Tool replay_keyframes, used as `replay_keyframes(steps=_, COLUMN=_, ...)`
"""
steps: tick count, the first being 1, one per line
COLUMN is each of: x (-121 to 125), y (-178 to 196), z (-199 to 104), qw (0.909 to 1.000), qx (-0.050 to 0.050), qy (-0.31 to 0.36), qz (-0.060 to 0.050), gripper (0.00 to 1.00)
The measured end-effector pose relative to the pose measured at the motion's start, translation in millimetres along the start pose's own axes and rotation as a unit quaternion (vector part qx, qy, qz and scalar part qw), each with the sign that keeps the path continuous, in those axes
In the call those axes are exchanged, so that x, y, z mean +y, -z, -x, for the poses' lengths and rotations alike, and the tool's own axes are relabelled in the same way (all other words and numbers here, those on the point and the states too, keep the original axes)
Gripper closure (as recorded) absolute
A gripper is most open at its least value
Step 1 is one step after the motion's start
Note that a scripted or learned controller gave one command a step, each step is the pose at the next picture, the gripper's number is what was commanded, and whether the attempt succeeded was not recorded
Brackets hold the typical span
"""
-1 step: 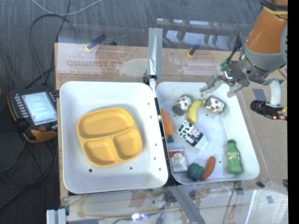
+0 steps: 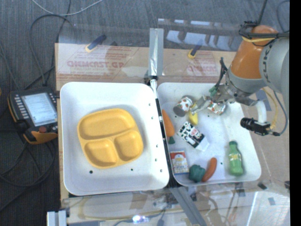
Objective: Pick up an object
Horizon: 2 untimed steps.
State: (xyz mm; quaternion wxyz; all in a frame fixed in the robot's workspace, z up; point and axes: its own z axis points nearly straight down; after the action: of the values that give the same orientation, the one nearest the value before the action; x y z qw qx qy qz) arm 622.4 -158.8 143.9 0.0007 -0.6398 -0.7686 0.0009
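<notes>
Two white bins; one yellow tray; eight small items.

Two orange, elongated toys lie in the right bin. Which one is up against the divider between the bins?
The orange toy carrot, lying along the bin's left wall. The orange-red toy sausage sits near the front edge, beside the green toy vegetable.

Pendant left of bench

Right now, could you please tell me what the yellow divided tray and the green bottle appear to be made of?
The yellow divided tray looks like moulded plastic with a smooth, matte finish: even colour, rounded compartment edges. The green bottle also seems plastic, slightly glossy, with a soft highlight on its side; it may be a toy, though the view leaves that open.
</notes>
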Motion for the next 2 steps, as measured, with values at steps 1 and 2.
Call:
replay_keyframes(steps=1, x=9.9, y=-24.3, z=24.7, qw=0.9999, qx=-0.001, qy=0.011, qz=0.01, gripper=0.0)
replay_keyframes(steps=2, x=9.9, y=-44.3, z=40.8, qw=1.0, qx=0.0, qy=0.003, qz=0.002, gripper=0.0)
